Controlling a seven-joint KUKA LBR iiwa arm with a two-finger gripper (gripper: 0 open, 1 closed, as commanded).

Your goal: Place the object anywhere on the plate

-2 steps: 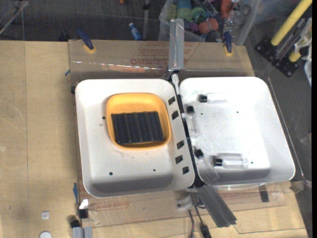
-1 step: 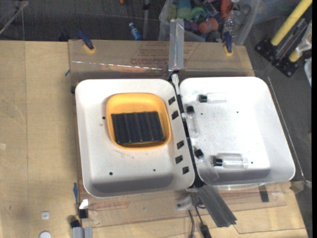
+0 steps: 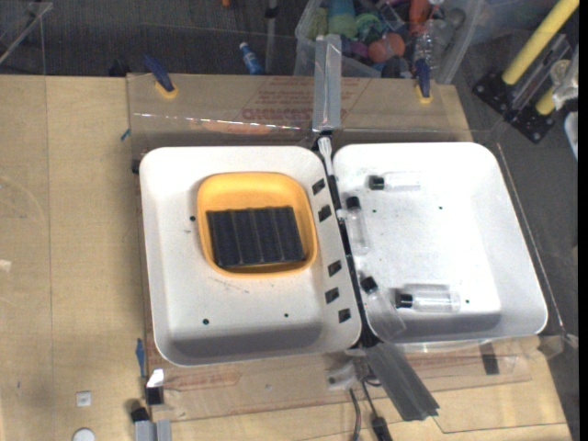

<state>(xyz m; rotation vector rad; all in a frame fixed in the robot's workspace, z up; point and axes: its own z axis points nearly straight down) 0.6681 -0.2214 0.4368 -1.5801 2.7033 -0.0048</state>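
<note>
Camera view, dark ridged object (image 3: 255, 236) on orange plate (image 3: 209, 196), left bin (image 3: 175, 301)

Position: the single camera is sitting fixed above the pale wooden bench (image 3: 64, 246).
Facing: it is looking down at a slant.
Framing: it is taking in both shallow white plastic bins (image 3: 170, 246) and clutter behind the bench.

Perhaps part of the rig: a flat grey bar (image 3: 404, 391) with thin black cables (image 3: 366, 419) beside it.
</note>
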